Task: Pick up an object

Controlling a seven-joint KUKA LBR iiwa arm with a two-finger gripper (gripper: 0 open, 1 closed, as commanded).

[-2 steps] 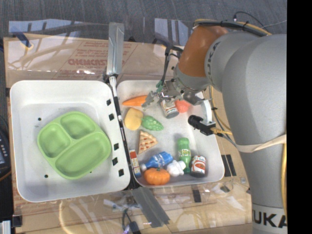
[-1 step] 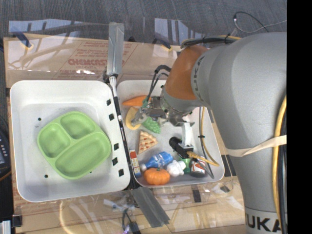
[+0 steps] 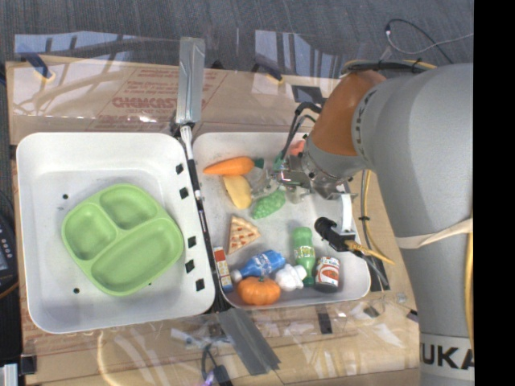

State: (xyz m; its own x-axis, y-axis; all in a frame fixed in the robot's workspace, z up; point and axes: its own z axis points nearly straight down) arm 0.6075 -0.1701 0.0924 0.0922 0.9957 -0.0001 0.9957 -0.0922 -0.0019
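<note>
The gripper (image 3: 273, 182) hangs low in the right bin (image 3: 354, 284), directly over the green toy vegetable (image 3: 269, 205), likely lined up to grab it. Whether the jaws are open, I cannot tell. A carrot (image 3: 229, 166) lies just beyond.

bins (image 3: 48, 167): matt white plastic | tray (image 3: 122, 238): smooth green plastic | arm (image 3: 418, 151): glossy grey
</note>
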